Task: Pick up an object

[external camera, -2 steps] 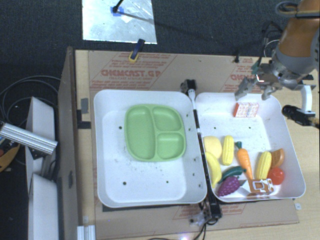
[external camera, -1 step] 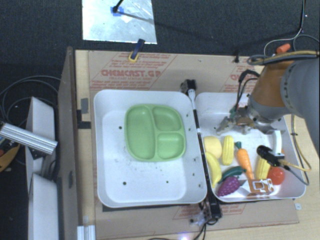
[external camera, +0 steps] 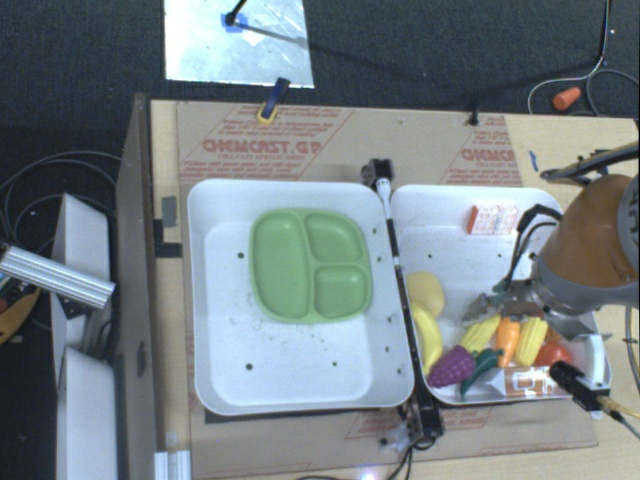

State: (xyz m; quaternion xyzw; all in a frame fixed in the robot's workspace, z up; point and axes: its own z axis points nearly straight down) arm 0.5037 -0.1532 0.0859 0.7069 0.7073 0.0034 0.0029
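The right bin [external camera: 440, 218] holds a pile of toy food at its near side: a yellow pear [external camera: 425, 290], a banana [external camera: 428, 336], purple grapes [external camera: 452, 366], a corn cob [external camera: 480, 332], an orange carrot [external camera: 508, 339] and a red piece [external camera: 556, 354]. A small orange-and-white box [external camera: 492, 220] lies alone at the bin's far side. My gripper [external camera: 497, 305] hangs low over the pile, just above the corn cob and carrot, below the arm's orange band [external camera: 590, 238]. The wrist hides the food under it.
The left bin [external camera: 215, 368] carries a green divided plate [external camera: 310, 266]. A black divider bar [external camera: 395, 268] runs between the bins. A flat printed packet [external camera: 520, 381] lies at the right bin's near edge. Cables and a metal bracket sit off the bench to the left.
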